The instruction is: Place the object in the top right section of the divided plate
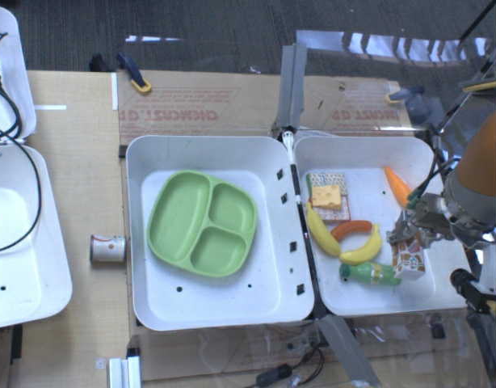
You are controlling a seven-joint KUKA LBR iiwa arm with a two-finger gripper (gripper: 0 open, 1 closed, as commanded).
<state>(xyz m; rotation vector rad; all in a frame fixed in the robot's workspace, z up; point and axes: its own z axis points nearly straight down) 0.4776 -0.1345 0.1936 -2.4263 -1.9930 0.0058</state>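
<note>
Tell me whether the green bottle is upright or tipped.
Tipped: the green bottle lies on its side on the right bin's floor, below the banana.

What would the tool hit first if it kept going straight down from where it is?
Most likely the small carton directly beneath the tool in the right bin, though height above it is unclear from this slanted view.

Fixed overhead camera (slanted), facing both bins (pixel 143 217)

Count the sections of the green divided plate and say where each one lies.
3. On the green divided plate in the left bin: one long section along its left side, one at top right, one at bottom right. All three show fully, with nothing lying in them.
</note>
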